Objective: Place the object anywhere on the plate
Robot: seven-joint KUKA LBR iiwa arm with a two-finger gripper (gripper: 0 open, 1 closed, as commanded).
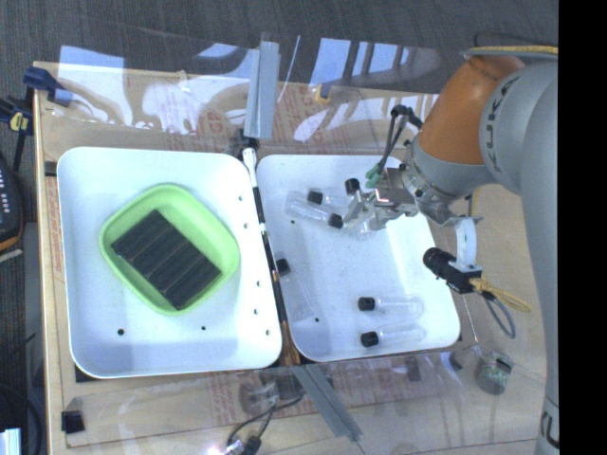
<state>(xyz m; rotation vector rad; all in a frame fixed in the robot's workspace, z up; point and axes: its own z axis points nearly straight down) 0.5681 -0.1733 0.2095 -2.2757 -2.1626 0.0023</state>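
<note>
The jaws (372, 207) sit low over the upper part of the right bin (432, 325), down among clear vials, but how far they are parted, or whether anything is caught in them, I cannot tell (metal and clear plastic blur together there). Just beside them lies a vial (308, 207) with black caps, touching or nearly touching the tip. Nearer the front wall of the same bin two more capped vials (391, 304) (394, 336) lie on their sides, well apart from the arm. The green plate (204, 211) rests in the left bin (85, 335), carrying a dark ribbed pad (166, 257) across its middle.

Judging by looks, a vial is light, stiff and smooth, so it would likely roll or squirt out of a pinch. The surer hold is probably across the middle of the barrel, square to its length, not on the small cap. The plate's raised rim should stop a dropped vial rolling away.
</note>
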